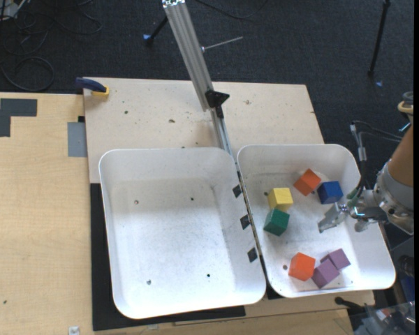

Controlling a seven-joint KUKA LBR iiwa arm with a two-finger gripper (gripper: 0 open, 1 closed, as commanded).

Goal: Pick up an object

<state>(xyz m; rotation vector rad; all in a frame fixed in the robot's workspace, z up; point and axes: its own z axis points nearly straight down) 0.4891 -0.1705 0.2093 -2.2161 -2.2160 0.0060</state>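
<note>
fingers (333, 220) angled down-left, holding nothing | over right bin (366, 274) | arm (405, 180) from right

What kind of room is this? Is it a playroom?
Probably a robot lab: a robot pincer reaches over a white bin of colored blocks, and cables lie across the dark floor.
</note>
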